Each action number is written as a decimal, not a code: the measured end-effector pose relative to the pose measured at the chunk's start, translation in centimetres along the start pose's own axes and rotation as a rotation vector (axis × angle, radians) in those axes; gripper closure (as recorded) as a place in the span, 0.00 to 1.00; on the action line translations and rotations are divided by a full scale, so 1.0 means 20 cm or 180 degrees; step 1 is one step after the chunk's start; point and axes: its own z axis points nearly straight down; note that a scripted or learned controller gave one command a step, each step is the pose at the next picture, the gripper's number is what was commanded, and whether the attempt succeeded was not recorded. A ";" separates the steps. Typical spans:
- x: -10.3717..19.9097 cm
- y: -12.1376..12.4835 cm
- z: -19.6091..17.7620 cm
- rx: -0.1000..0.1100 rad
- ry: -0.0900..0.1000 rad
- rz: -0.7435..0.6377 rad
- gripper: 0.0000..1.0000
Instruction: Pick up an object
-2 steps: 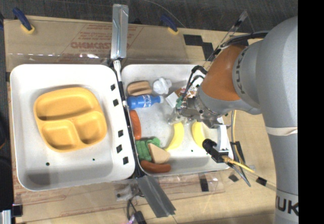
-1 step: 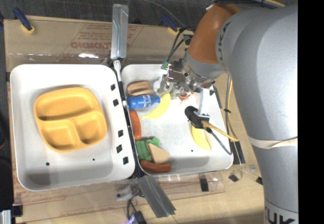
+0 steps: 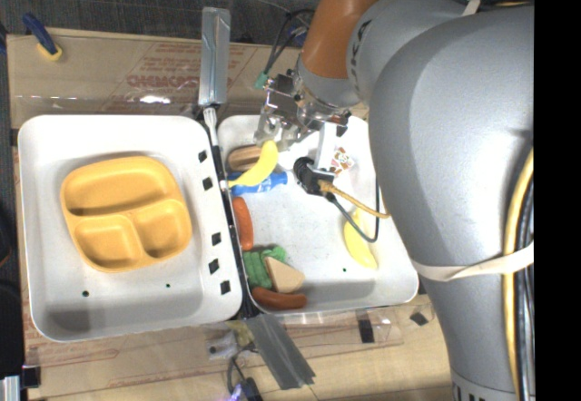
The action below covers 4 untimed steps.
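Two white bins sit side by side on the bench, and the strip where they meet (image 3: 221,209), with its little black clips, is a good spot to tell places from. Left of that strip is the left bin (image 3: 54,299), and in it lies a yellow tray (image 3: 125,209) with three hollows. Right of the strip is the right bin (image 3: 390,277), full of toy food. Just beside the strip, near the top, there is a small brown bun (image 3: 243,156). A yellow banana (image 3: 259,165) lies next to it, partly over a blue thing (image 3: 268,181). Lower down along the strip lies a long red sausage (image 3: 241,220), then a green piece (image 3: 263,261) with a tan wedge (image 3: 287,277) on it, and a brown sausage (image 3: 280,300) at the bottom. Far from the strip, near the other wall, lies a pale yellow piece (image 3: 359,243). The big grey arm (image 3: 454,136) with its orange band (image 3: 336,23) reaches down into the top of the right bin. Its gripper (image 3: 272,132) is right above the banana and the bun. I cannot tell how wide it is open, or if it has hold of anything. Under the bins is brown cardboard (image 3: 118,73) with faded red writing, too faint to read. A tiny sticker (image 3: 342,157) on the arm is too small to read.
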 end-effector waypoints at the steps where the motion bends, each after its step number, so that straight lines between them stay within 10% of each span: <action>1: 0.00 0.00 -0.04 0.0013 -0.0008 -0.0017 1.00; 2: -0.08 -0.11 -0.03 0.0027 -0.0002 0.0052 1.00; 3: -0.23 0.06 0.17 0.0028 -0.0003 -0.0022 1.00; 4: -0.51 0.13 0.36 0.0028 0.0004 -0.0899 1.00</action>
